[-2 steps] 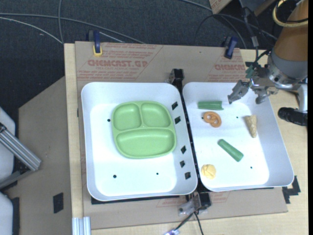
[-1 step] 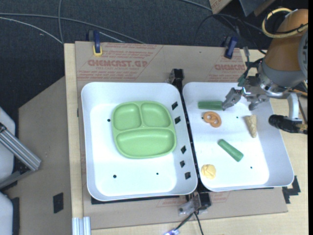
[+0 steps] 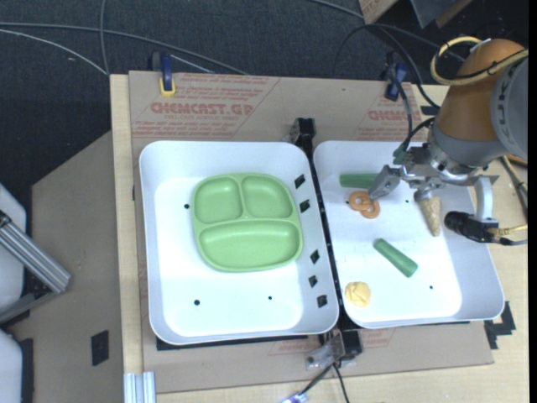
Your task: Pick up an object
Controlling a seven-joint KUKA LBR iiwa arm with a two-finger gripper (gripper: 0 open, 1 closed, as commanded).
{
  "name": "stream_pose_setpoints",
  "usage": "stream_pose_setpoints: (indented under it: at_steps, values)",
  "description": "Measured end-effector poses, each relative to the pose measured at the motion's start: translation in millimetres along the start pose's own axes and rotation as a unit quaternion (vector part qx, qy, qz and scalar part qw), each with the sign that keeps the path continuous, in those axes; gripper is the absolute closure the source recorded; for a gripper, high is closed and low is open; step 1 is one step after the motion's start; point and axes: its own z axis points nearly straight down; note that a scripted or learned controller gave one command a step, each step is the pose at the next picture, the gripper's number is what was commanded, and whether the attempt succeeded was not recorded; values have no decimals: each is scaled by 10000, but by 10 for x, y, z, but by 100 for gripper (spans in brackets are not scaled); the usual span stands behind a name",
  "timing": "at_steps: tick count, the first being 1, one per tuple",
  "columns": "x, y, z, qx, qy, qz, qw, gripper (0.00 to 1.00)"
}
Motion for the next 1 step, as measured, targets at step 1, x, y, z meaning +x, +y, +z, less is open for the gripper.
stream_pose_setpoints:
  at_steps: [1]
  values:
    - [8,-4,526,1,1,1,10000,0]
